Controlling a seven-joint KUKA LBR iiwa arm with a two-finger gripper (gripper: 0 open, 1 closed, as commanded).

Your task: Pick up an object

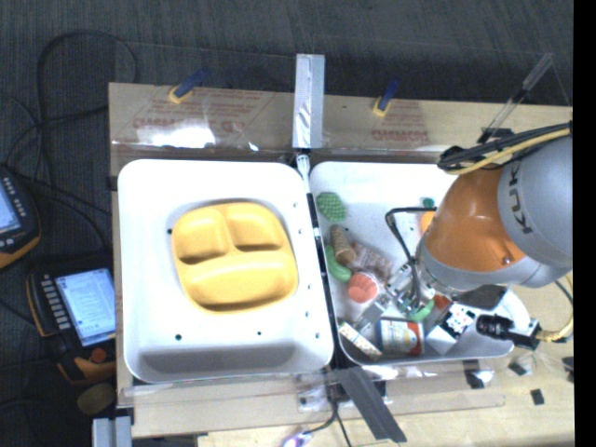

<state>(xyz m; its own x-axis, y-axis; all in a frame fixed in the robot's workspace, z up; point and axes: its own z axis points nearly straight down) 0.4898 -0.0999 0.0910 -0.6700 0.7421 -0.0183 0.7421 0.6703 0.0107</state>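
The right white bin (pixel 372 189) holds a jumble of small objects: a green round piece (pixel 331 204), a brown cork-like piece (pixel 343 244), a red-orange cap (pixel 362 288) and a small jar with an orange lid (pixel 400 335). My arm, with its orange band (pixel 470 226), reaches in from the right and hangs low over this pile. The gripper (pixel 413 296) is down among the objects near the bin's front, just right of the red-orange cap. The wrist hides part of the pile beneath it.
The left white bin (pixel 140 250) holds a yellow sectioned tray (pixel 235 254). A metal divider (pixel 309 101) stands behind the bins. Cables and a handheld screen (pixel 79 305) lie on the floor at far left. Black cable (pixel 503 142) runs over the arm.
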